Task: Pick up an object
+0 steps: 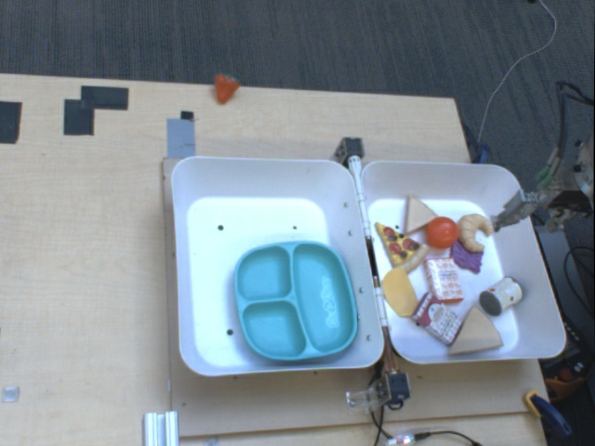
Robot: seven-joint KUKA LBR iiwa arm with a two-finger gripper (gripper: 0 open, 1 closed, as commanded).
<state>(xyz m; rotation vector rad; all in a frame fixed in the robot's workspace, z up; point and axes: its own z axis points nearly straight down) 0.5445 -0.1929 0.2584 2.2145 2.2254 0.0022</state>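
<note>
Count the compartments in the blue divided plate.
3. The blue plate sits in the left bin: one long compartment on its right side, two smaller ones stacked on its left.

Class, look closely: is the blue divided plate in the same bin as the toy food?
No. The blue plate lies in the left bin.

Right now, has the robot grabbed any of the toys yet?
Not yet. Nothing looks picked up: the toy food, like the red tomato, the pizza slice and the croissant, all lies in the right bin. The gripper sits at that bin's right rim, near the croissant, with nothing visibly in it. The blue plate rests in the left bin. The whole pickup is left.
</note>
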